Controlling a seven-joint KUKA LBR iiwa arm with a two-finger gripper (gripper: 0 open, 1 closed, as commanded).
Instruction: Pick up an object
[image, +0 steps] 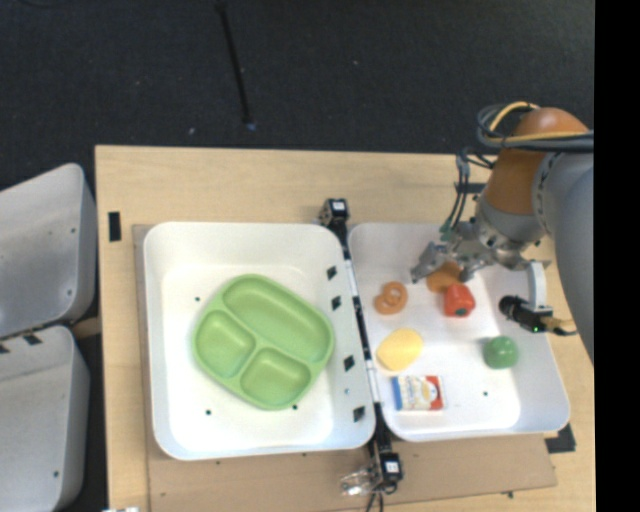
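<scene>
Right bin (530, 395), gripper (447, 268) hiding orange object (441, 280)

Gripper (447, 266) low over right bin (400, 245), upper right of frame, beside red object (458, 300); green tray (263, 341) in left bin (175, 420).

Arm (560, 190): grey casing, rounded orange band above wrist. Dark cables loop beside the band. Tool (446, 262): grey metal.
</scene>
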